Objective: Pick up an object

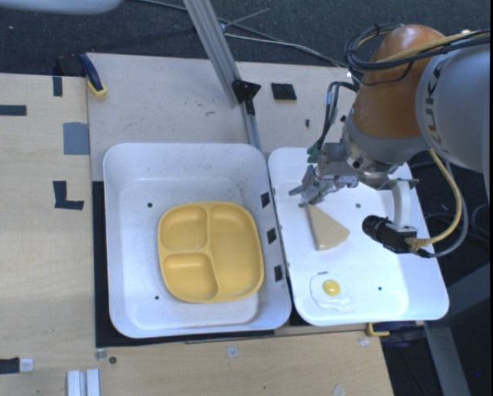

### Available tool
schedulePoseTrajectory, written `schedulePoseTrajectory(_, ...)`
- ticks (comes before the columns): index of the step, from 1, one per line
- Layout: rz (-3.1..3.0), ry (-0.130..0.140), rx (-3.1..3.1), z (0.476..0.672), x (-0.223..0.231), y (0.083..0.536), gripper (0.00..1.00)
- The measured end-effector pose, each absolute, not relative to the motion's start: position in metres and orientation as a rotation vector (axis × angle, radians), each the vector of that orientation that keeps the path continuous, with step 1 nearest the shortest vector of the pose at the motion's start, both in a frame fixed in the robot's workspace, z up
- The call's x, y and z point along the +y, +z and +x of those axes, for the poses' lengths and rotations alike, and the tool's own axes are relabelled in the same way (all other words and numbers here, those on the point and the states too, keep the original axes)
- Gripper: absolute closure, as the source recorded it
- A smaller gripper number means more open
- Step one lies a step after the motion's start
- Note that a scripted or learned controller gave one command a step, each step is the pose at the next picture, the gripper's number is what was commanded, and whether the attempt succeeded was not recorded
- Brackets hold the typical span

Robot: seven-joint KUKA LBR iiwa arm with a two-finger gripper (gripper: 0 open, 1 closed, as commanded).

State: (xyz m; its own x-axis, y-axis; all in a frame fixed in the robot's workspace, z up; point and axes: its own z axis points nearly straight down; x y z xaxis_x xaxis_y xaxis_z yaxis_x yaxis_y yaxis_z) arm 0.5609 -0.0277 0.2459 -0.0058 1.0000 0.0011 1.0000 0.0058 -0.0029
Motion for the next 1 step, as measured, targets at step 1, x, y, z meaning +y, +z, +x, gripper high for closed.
schedulePoseTrajectory(1, -2.214, 0.005, -2.224, 0.5309, 0.0162, 0.2417, 1.00)
